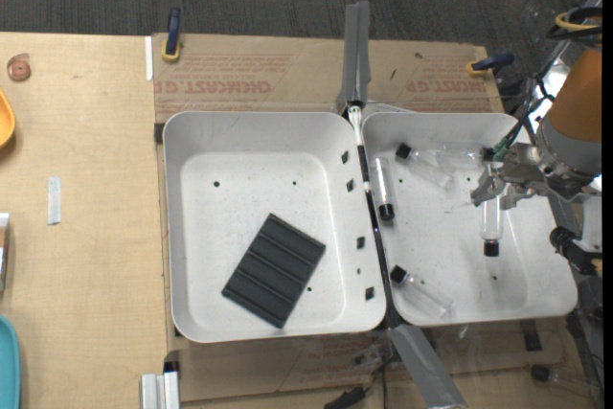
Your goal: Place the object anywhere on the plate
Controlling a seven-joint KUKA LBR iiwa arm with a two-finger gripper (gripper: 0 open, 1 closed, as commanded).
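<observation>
A black ribbed plate (275, 269) lies flat and slanted in the left bin (192, 148), toward its front. Over the right bin (546, 302), my gripper (492, 198) is shut on a clear tube (491, 223) with a dark cap at its lower end. The tube hangs upright between the fingers, and its small shadow falls on the bin floor below it. The gripper is far to the right of the plate, across the wall between the bins.
Three more clear tubes lie in the right bin: one (382, 192) along its left wall, one (426, 158) near the back, one (420, 288) at the front left corner. Blue clamps (172, 32) hold the cardboard behind the bins.
</observation>
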